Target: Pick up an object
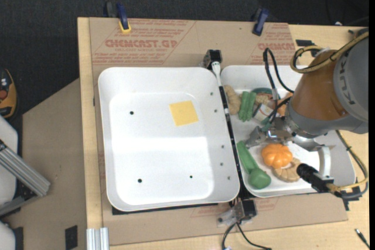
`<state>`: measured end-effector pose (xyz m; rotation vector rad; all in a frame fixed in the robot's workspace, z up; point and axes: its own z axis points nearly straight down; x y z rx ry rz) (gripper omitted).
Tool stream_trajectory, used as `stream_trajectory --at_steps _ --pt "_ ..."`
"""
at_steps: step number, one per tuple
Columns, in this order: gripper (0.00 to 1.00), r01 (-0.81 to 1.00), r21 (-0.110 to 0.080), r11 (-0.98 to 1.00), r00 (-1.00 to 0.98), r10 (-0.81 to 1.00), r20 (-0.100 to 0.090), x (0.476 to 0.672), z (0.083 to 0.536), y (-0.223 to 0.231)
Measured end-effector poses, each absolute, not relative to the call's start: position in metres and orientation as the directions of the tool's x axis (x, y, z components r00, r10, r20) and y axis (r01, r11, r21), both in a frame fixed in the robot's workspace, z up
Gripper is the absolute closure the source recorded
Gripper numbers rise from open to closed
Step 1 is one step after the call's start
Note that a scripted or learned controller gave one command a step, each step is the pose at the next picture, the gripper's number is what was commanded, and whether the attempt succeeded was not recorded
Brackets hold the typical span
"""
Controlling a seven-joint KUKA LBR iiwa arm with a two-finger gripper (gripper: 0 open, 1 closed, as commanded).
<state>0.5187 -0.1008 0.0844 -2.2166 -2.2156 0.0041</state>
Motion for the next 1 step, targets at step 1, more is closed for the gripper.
stream_trajectory --at_steps 1 --pt "1.0 1.0 0.001 -0.002 0.002 1.0 0.0 0.5219 0.095 -0.1026"
